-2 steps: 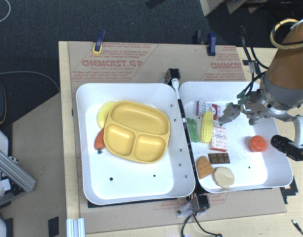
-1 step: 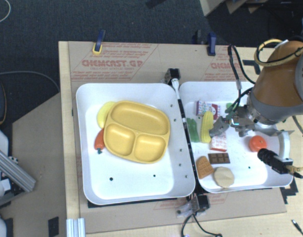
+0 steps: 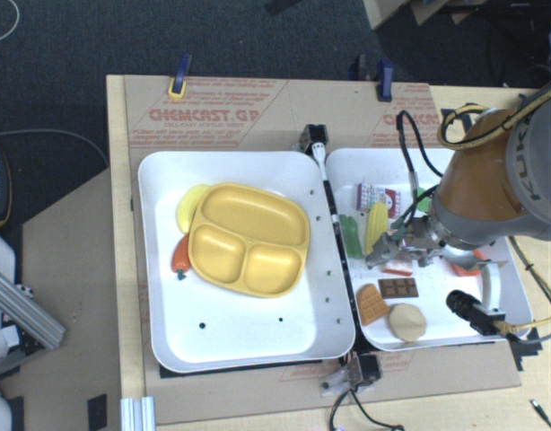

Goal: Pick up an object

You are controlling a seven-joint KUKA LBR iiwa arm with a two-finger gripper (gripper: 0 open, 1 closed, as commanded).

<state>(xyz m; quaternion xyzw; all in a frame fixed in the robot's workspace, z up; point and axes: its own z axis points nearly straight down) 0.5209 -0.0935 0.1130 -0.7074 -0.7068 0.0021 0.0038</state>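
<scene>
Low over yellow corn [image 3: 377, 225] (ridged, upright), the tool [image 3: 394, 250]; grip unreadable.

Two white bins: left bin [image 3: 168, 268], right bin [image 3: 347, 164]. One yellow divided tray [image 3: 249, 239] sits at nine o'clock. One corn cob [image 3: 376, 225], one chocolate bar [image 3: 399, 287], one bread roll [image 3: 406, 321].

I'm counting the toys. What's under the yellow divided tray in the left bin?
A yellow piece and an orange-red one poke out from under the tray at its left edge; the rest is covered.
</scene>
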